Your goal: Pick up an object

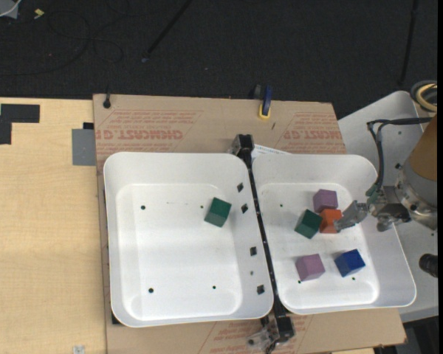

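The right bin (pixel 387 290) holds several small blocks. A purple cube (pixel 325 199), an orange block (pixel 329 220) and a dark green cube (pixel 308 224) are clustered near its middle. Nearer the front lie a light purple cube (pixel 309 266) and a blue cube (pixel 349 262). My gripper (pixel 349 217) reaches in low from the right, and its tip is right against the orange block's right side. I see nothing lifted off the bin floor. In the left bin (pixel 125 271) a single green cube (pixel 218 212) lies right of centre.
A black divider with clips (pixel 255 227) runs between the two bins. Both bins rest on a cardboard sheet (pixel 177 124) on the wooden bench. The arm's body and cables (pixel 421 183) fill the space by the right bin's right rim.
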Robot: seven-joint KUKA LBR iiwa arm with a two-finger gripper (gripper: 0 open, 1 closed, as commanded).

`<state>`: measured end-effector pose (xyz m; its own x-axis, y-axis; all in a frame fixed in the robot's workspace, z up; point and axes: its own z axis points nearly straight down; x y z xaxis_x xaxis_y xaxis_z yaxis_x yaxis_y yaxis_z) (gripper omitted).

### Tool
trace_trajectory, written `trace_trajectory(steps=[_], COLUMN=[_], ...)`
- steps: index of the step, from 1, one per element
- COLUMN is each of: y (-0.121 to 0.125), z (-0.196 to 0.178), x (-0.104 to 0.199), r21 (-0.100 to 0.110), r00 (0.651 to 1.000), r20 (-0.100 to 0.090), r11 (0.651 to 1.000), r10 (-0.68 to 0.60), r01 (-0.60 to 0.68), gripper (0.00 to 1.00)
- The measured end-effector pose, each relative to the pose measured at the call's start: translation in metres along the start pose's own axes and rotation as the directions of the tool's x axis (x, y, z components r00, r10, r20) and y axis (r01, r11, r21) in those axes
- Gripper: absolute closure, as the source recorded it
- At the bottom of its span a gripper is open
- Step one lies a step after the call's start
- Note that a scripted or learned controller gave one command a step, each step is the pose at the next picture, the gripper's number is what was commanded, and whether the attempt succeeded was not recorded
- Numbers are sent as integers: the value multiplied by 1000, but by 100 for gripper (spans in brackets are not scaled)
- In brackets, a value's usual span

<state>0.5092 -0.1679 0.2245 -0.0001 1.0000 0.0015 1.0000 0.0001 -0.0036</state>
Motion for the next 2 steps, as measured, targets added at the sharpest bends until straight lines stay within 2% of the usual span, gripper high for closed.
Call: trace_trajectory(steps=[1, 2], y=[-18, 55], z=[104, 136], x=[16, 5], r21=[-19, -7], r00=[1000, 1000], r20=[6, 2], r11=[1000, 1000], r10=[1, -3], r01=[-1, 3], gripper=[0, 0])
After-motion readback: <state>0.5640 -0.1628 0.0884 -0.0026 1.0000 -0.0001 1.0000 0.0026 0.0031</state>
